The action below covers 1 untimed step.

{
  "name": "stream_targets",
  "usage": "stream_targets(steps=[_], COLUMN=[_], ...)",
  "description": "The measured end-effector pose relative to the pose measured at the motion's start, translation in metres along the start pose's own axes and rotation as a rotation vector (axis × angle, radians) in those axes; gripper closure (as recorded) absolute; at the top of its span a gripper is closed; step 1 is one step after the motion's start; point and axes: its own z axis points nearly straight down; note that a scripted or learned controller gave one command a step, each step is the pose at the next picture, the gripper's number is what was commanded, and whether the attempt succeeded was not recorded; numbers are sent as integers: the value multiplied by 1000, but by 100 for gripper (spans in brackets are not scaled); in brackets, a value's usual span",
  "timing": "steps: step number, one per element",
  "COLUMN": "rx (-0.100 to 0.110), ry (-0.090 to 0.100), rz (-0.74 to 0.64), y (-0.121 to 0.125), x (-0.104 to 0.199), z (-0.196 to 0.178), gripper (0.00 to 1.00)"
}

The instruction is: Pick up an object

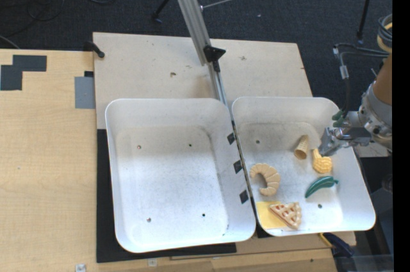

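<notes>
The gripper (328,144) hung over the right bin (282,112), just above the corn (322,165) (whether its grip was wide or closed could not be told). Nearby lay a cone (301,146), pepper (320,186), croissant (266,178) and waffle (286,213).

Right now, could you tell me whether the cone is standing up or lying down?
Lying down. The cone rests on its side on the right bin's floor, beside the yellow corn.

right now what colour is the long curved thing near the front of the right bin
Dark green, seen in the camera view.
</notes>
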Motion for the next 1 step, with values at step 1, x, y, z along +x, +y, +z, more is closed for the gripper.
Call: stream_targets(steps=[1], rx=[6], ry=[3], rz=[-3], y=[24], x=[47], z=[19], gripper=[100])
